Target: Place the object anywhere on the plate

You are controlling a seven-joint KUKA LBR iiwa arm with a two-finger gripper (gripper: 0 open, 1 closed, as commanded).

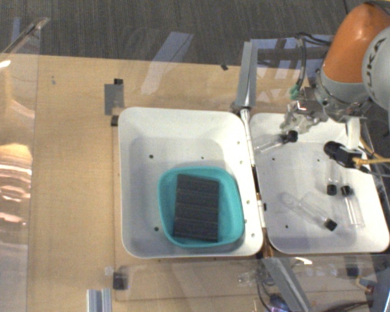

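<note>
left bin [133,174] holds one teal plate [231,203], set low and toward its right wall, with one dark ribbed rectangular block [196,207] lying flat on it, roughly centred. judging by that the task's object is already on the plate, so the placing looks done. right bin [273,236] holds clear plastic tubes with black caps: i count about four, one [270,142] near the top left corner, one [309,210] lying slantwise low in the middle, two [348,203] side by side near the right wall; the count is unsure as they are see-through. gripper [298,112] hangs over the right bin's upper edge, well apart from the plate, likely parked clear of the drop. can't tell if it's open or closed; nothing seen in it.
</note>
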